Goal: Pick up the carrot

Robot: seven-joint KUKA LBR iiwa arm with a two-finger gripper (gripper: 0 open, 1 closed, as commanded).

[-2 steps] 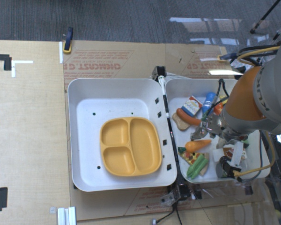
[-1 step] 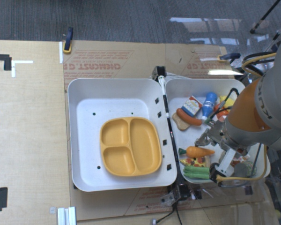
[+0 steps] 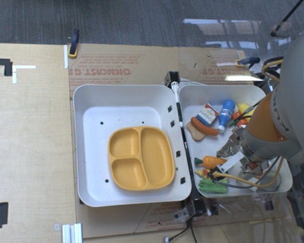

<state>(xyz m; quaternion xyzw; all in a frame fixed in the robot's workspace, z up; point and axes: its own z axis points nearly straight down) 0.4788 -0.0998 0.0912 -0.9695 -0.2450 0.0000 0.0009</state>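
- The gripper (image 3: 232, 158) is seen low in the right bin (image 3: 274, 190), at the end of the grey arm (image 3: 289, 100) with its orange band (image 3: 263, 121); the wrist is pitched down and toward the left, apparently so that the tool meets the toys from above
- Whether the gripper is wide, narrow or closed on anything cannot be told: pale metal parts and a yellowish cable (image 3: 248, 178) are tangled across that spot, and nothing is visibly clamped
- The carrot (image 3: 213, 161) is found just left of the gripper, lying on the bin floor near the divider, orange with a green tip toward the left; it appears to be touching or almost touching the tool, but a grasp is not shown
- Just below the carrot a green pod-like toy (image 3: 213, 187) and small mixed pieces are crowded together, so a clean approach is judged tight
- Further up the same bin a sausage on a bread slice (image 3: 203, 127), a small red-and-white carton (image 3: 207, 114) and a blue bottle (image 3: 226, 112) are noted, well apart from the carrot
- The left bin (image 3: 86, 151) holds a yellow divided plate (image 3: 141, 158), lying flat and untouched
- The step in hand is judged to be the reach or closing on the carrot; lifting is not yet done
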